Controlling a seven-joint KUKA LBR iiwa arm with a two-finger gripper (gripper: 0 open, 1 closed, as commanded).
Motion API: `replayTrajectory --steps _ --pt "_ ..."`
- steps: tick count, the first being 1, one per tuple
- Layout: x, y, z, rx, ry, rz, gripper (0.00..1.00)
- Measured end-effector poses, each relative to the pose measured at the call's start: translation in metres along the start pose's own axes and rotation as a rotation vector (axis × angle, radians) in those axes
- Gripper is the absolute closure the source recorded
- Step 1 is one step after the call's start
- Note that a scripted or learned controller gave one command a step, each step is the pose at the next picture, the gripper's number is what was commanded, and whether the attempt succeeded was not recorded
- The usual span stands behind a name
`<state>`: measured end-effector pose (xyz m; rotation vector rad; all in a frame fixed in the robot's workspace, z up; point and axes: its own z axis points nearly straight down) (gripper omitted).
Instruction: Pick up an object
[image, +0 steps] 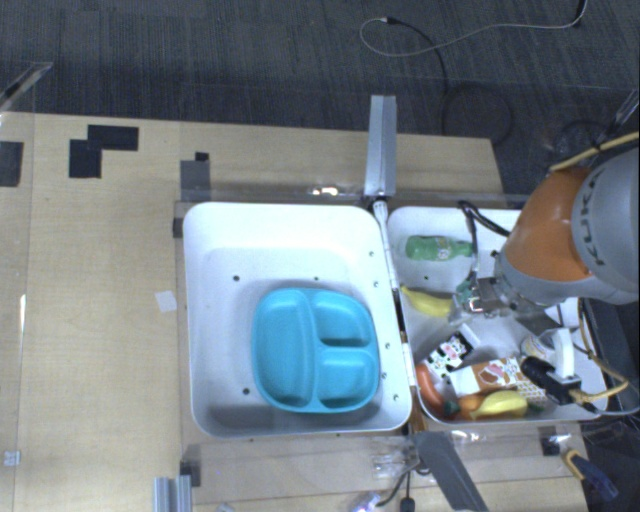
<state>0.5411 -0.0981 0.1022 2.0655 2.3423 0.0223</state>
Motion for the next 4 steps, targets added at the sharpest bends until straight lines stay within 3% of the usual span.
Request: replayTrajectory --steps 1,2,3,4 --pt "0.0 0.0 0.0 0.001 0.0 0.0 0.0" --pt "-0.013 0.062 0.015 0.01 0.001 0.044 0.0" --pt "-0.011 0.065 0.003 0.007 0.003 0.035 1.0" --pt "0.067 0.075 -0.083 0.017 0.003 0.071 1.0"
